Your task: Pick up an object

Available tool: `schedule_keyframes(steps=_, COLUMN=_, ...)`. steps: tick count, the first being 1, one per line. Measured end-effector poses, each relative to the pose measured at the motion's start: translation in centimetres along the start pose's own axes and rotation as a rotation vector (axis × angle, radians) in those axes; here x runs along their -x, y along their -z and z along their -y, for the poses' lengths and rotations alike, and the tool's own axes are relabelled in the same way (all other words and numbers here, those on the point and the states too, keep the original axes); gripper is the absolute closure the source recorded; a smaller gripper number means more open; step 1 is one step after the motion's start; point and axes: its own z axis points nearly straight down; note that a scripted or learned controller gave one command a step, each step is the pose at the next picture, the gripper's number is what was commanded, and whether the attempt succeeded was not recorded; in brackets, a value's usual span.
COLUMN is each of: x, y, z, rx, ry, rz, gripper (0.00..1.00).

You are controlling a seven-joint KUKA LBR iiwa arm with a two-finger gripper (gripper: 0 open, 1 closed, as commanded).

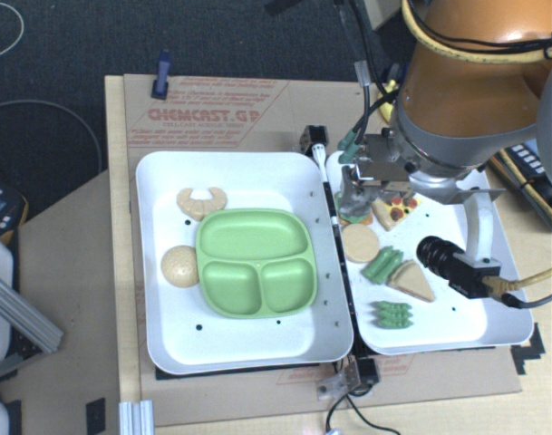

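The gripper (pixel 355 193) sits low in the right bin (pixel 457 329), near its top left corner by the divider. Can't tell its state from this angle, since the arm's bulk covers most of it. The nearest candidates are the pizza slice (pixel 393 210) and the round cookie (pixel 360 242) just below it. Honestly the risk here is crowding: it's so close to the bin wall that it could clip the rim, or nudge the cookie instead of grabbing anything.
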Motion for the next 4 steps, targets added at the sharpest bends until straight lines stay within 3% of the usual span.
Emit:
schedule_keyframes(steps=1, x=-2.1, y=1.1, z=0.0, rx=-0.006, ry=-0.007, rz=0.003, gripper=1.00)
schedule_keyframes(steps=2, x=-1.0, y=-7.7, z=0.2, rx=-0.021, ry=-0.012, rz=0.006, gripper=1.00)
schedule_keyframes(steps=3, x=1.3, y=-10.5, z=0.2, rx=-0.016, ry=-0.013, rz=0.005, gripper=1.00)
schedule_keyframes(steps=4, x=5.4, y=-20.1, z=0.5, rx=-0.021, ry=-0.016, rz=0.006, gripper=1.00)
